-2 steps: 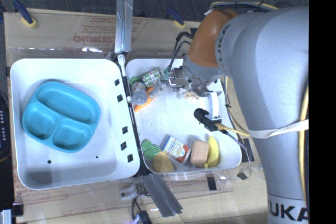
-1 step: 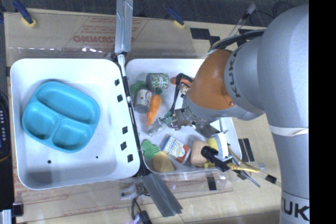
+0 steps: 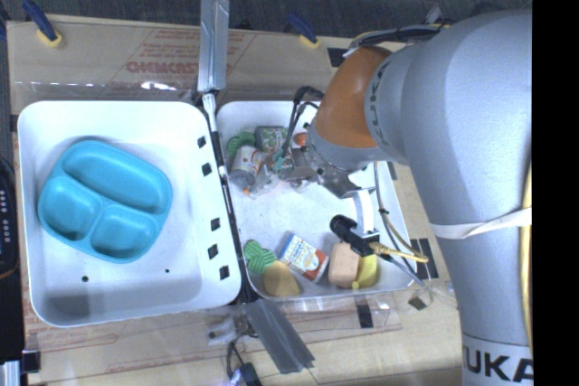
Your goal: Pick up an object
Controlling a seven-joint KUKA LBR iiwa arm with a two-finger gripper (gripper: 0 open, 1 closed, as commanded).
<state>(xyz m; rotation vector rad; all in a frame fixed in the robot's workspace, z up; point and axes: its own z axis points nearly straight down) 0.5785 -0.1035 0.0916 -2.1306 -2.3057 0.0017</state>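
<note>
I have gripper (image 3: 294, 165) down in right bin (image 3: 298, 217) over crumpled wrappers (image 3: 258, 160) at far end. Claw state: cannot tell. Reach step; next I need confirmed pinch before lifting.

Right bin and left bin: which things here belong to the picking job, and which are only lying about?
Belong to the job:
- gripper, low in the right bin
- crumpled wrappers beside it
- small carton
- green toy
- yellow banana toy

Only lying about:
- blue divided plate in the left bin
- blue clamps on the bench edge
</note>
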